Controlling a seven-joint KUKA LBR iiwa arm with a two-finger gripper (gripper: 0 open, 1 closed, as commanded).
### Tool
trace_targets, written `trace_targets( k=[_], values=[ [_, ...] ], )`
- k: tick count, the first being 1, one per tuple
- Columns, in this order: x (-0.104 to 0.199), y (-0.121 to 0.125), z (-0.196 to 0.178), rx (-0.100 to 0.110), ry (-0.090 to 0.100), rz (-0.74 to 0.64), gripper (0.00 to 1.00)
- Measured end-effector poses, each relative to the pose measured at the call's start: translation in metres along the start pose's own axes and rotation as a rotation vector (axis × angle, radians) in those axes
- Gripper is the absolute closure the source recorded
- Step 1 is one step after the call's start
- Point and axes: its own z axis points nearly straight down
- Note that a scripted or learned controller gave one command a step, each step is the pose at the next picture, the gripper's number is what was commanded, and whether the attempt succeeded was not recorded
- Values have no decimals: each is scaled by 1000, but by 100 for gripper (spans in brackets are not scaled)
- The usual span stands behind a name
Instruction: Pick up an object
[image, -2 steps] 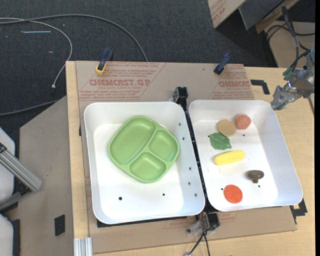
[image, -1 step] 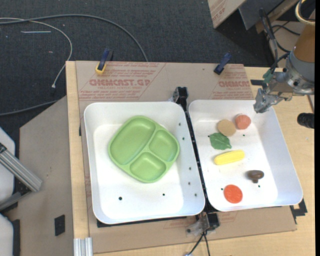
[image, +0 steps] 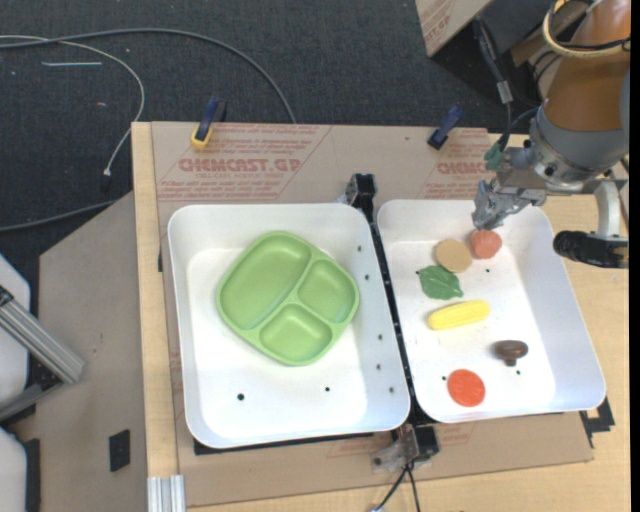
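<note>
The right bin (image: 570, 300) holds several small items. A pink-red ball-like piece (image: 487, 245) lies near the bin's far side, touching a tan round piece (image: 452, 256). Below them lie a green leaf-shaped piece (image: 440, 282), a yellow corn-like piece (image: 459, 316), a brown mushroom-like piece (image: 512, 350) and an orange-red round piece (image: 466, 387). My gripper (image: 489, 218) hangs just above the pink-red piece, at its far edge, pointing down. The grey arm with its orange band rises from it toward the upper right.
The left bin (image: 190, 330) holds a green divided plate (image: 288, 297). A black clamp (image: 361, 189) sits between the bins at the far side. Blue clips (image: 208, 120) hold the cardboard's far edge. A black fixture (image: 590, 246) juts in at the right bin's right rim.
</note>
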Motion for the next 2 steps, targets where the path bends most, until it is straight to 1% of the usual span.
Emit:
trace_targets(
  k=[1, 2],
  values=[
    [57, -22, 11, 2, 0, 0, 100],
    [103, -27, 17, 1, -2, 0, 100]
  ],
)
